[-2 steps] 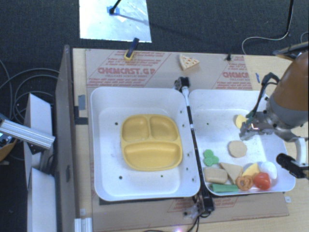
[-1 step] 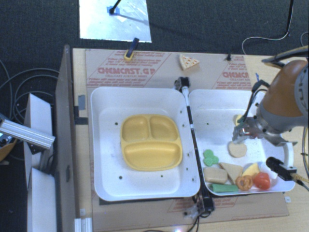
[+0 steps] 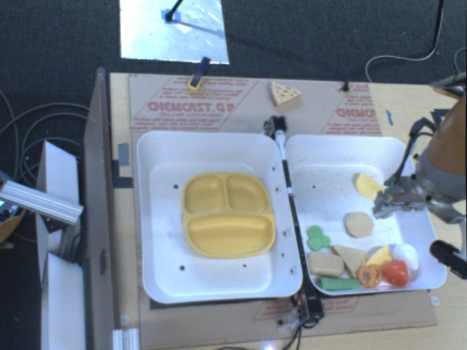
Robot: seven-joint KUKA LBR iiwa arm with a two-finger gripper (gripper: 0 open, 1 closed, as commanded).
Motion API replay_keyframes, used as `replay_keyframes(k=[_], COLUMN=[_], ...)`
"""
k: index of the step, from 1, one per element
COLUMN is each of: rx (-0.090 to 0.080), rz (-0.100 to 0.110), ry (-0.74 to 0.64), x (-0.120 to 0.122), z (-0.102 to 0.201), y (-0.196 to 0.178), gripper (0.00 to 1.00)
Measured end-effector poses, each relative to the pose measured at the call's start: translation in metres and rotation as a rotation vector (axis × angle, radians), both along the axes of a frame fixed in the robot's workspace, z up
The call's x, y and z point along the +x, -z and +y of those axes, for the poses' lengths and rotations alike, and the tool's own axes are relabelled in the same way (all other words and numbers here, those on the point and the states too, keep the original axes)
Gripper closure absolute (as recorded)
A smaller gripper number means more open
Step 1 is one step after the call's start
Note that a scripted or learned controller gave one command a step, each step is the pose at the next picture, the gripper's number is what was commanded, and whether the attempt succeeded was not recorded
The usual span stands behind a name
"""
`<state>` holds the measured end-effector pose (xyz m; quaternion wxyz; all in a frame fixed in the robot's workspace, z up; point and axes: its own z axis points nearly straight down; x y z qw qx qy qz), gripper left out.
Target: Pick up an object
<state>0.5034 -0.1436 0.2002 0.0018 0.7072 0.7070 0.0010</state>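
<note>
The right bin (image 3: 343, 155) holds several toy foods. A yellow piece (image 3: 367, 185) lies near its right wall and a round tan cookie (image 3: 358, 224) sits just below it. Along the front lie a green piece (image 3: 317, 238), a tan wedge (image 3: 350, 255), a bread slice (image 3: 325, 264), a green bean (image 3: 339, 284), a pretzel (image 3: 368, 275), a red tomato (image 3: 395, 272), a white egg (image 3: 406, 254) and a yellow wedge (image 3: 379, 256). My gripper (image 3: 389, 206) hangs low over the bin's right side, between the yellow piece and the cookie. Nothing shows in its grasp.
The left bin (image 3: 160, 166) carries a yellow divided tray (image 3: 228, 214). A toy pizza slice (image 3: 285, 92) lies on the cardboard behind the bins. A black divider rod (image 3: 286, 177) runs between the bins. Cables trail at the far right.
</note>
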Motion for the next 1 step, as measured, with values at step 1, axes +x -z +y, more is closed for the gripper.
replay_keyframes(k=[1], rx=[0.002], rz=[-0.005], ry=[-0.011], x=[-0.0061], z=[0.0632], y=[-0.0776], gripper=[1.00])
